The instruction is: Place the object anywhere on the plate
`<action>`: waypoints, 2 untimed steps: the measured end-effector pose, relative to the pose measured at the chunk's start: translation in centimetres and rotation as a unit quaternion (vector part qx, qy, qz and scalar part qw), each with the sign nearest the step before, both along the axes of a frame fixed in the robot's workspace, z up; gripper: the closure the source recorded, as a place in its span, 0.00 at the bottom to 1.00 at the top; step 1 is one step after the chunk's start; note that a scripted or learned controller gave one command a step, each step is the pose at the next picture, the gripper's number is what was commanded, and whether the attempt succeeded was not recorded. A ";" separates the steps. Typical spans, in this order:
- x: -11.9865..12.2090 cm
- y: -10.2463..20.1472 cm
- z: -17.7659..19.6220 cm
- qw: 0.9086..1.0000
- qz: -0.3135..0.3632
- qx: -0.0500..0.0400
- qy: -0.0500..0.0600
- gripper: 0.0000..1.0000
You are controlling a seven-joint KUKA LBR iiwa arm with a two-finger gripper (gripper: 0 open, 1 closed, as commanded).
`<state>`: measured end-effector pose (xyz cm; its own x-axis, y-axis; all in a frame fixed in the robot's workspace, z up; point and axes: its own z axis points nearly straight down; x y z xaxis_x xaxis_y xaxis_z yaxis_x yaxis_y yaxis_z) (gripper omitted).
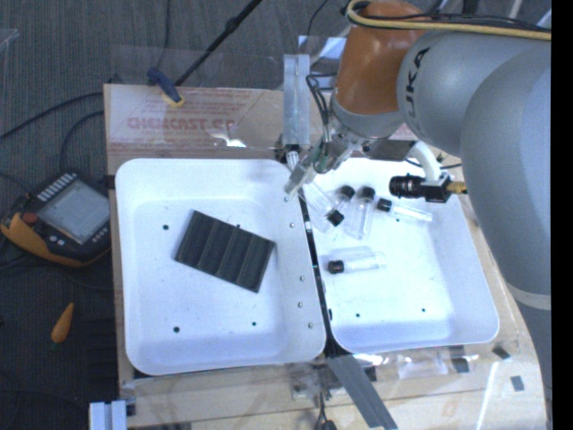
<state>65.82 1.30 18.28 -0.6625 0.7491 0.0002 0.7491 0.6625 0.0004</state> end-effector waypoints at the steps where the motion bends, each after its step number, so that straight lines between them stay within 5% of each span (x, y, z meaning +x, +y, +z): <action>1: -1.7 5.9 15.6 1.000 0.006 -0.001 -0.001 1.00; 2: -2.9 13.9 13.9 1.000 0.029 -0.001 0.001 1.00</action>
